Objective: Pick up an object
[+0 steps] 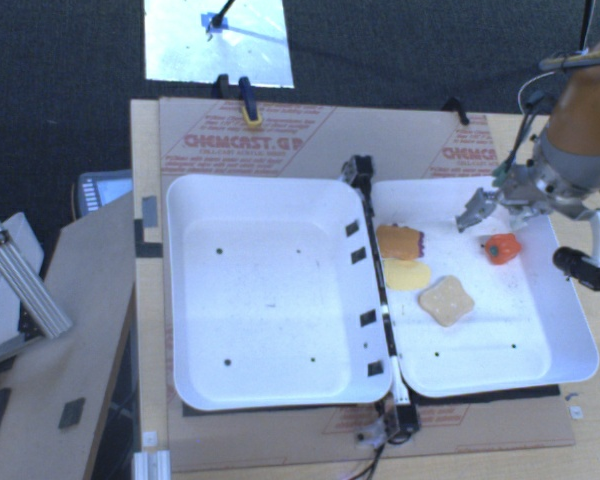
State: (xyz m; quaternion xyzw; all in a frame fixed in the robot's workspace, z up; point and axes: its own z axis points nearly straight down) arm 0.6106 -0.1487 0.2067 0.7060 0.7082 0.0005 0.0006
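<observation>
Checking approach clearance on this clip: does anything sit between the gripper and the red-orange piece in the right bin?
Nothing visible does. The gripper is just up-left of the red-orange piece, with bare bin floor between them.

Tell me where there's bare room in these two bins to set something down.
The left white bin has bare floor wall to wall. In the right white bin, the front strip is free. Its upper middle is crowded: orange block, yellow disc, tan waffle piece, red pepper toy, with the gripper above.
</observation>
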